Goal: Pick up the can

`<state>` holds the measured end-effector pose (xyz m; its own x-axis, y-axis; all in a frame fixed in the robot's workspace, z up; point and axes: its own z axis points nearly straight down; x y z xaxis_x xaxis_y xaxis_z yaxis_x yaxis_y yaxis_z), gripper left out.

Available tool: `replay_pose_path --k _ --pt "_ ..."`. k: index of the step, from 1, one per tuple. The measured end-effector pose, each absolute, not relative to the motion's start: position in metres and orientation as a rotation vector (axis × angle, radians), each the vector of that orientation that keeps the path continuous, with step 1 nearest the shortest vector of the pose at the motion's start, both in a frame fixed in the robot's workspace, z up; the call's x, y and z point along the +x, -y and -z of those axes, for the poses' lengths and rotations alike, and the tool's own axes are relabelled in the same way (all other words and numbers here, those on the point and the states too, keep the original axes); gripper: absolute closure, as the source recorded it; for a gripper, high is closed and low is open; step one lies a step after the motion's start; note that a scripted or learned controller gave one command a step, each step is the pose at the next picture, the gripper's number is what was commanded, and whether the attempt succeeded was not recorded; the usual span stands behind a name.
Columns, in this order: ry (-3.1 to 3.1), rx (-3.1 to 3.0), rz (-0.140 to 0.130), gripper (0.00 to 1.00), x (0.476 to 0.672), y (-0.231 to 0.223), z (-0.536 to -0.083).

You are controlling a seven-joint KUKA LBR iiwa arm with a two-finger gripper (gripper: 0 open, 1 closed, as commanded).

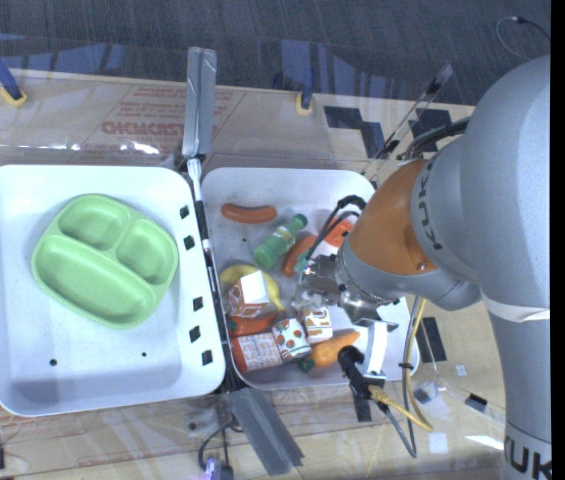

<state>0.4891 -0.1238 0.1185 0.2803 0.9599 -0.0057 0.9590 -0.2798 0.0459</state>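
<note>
I had the gripper (314, 286) low in the crowded right bin (292, 180), its grip unreadable; the likeliest can (260, 349) lay just below-left, hemmed by toy food.

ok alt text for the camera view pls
The grey arm reaches from the right into the right bin, its claw low over a clutter of toy food. The left bin holds a green tray.

One fixed camera looks down at a slant on both bins (2, 298), arm (502, 198) entering right.
</note>
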Motion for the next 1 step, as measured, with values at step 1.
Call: replay_pose_path --k 1 --pt "-1.863 2.480 -0.035 0.00 0.4891 0.1231 -0.1183"
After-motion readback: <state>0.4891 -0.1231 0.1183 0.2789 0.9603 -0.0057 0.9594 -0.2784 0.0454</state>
